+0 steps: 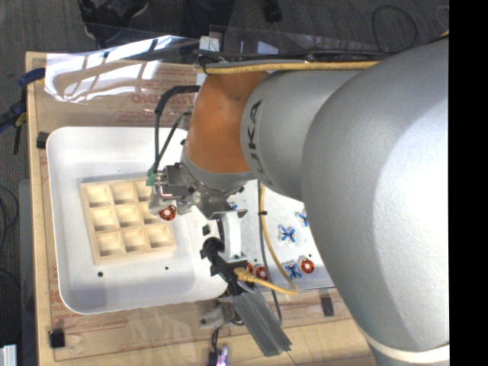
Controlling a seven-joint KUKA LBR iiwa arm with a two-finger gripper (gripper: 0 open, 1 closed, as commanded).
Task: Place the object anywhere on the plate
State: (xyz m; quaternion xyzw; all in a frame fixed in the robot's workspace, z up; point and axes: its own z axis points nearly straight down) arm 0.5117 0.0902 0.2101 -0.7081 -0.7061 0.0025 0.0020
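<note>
Presently the grey arm point(358, 166) with its orange band reaches over the counter point(114, 82), covering most of the right bin point(320, 280). The claw point(169, 197) sits over the right edge of the wooden grid tray point(126, 219) in the left bin point(69, 174). A small red-and-white ring point(168, 213) lies just beneath it. Whether the claw is wide, narrow or holding the ring cannot be told.

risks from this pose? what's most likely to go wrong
1. The small red ring sits at the edge of the wooden grid tray, right under the wrist; if released here it may drop into a grid cell or roll off rather than settle.
2. The arm covers most of the right bin, so the camera cannot confirm what lies beneath it.
</note>
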